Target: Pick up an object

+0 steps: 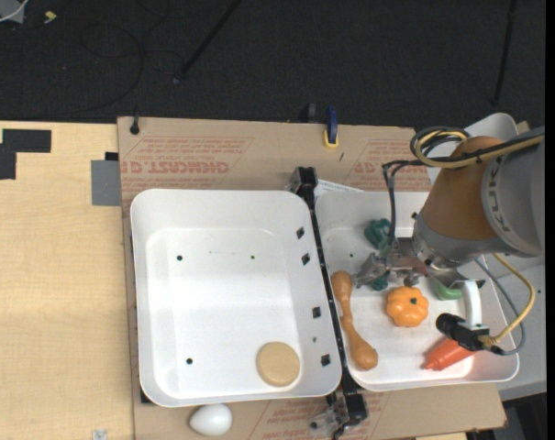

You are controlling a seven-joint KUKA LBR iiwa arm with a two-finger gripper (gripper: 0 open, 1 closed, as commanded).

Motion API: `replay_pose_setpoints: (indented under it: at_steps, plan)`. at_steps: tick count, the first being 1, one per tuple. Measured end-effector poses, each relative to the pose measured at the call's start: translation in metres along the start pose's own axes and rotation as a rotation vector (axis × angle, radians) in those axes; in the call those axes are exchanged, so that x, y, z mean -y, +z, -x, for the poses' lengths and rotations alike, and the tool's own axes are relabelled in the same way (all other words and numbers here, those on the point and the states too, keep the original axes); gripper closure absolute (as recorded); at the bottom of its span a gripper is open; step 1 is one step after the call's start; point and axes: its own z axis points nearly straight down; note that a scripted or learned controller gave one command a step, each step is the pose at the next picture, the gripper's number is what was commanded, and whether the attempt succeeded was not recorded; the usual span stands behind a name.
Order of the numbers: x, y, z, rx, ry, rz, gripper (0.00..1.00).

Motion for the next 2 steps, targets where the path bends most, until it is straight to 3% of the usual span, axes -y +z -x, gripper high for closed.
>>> replay_pose_setpoints:
  at_steps: [1,2]
  plan:
    - [0.025,0.010,-0.024,0.014,0.008,0.006,0.00]
    - [0.049,0.015,0.044,-0.006,0.001,-0.010,0.00]
